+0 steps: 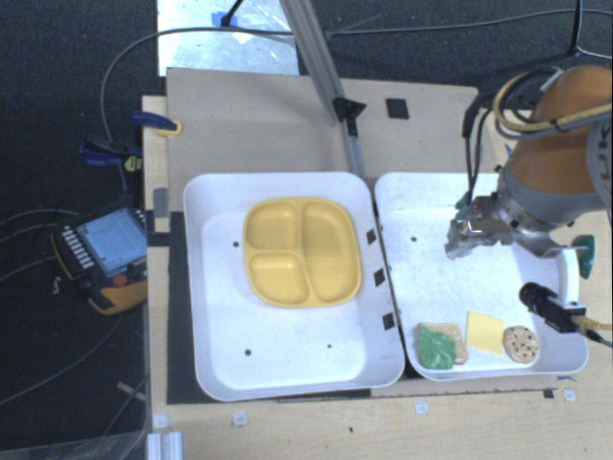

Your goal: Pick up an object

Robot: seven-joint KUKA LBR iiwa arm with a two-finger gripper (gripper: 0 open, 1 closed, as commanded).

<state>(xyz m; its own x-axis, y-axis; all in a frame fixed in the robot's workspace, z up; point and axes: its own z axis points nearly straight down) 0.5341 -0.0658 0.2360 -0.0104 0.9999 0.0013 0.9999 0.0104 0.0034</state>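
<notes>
My jaws [466,238] hang over the middle of the right bin [421,209], and I cannot tell from this slant whether they are parted or closed; nothing shows between them. My grey arm with its orange band [565,123] reaches in from the right.

The things I might pick lie in a row along the near edge of that bin, well apart from my jaws. On the left is a green, leafy-looking piece [437,349] resting on a tan slice; its long axis runs from the far side toward the near rim. Just beside it sits a flat yellow square [485,333], like a cheese slice, turned slightly so one corner points at the near rim. Next, touching or almost touching it, is a round tan cookie [520,344] with dark specks, lying flat.

In the left bin [211,353] a yellow divided plate [302,252] lies flat toward the far side, its three compartments facing up. Both bins rest on the worktop [249,113].
</notes>
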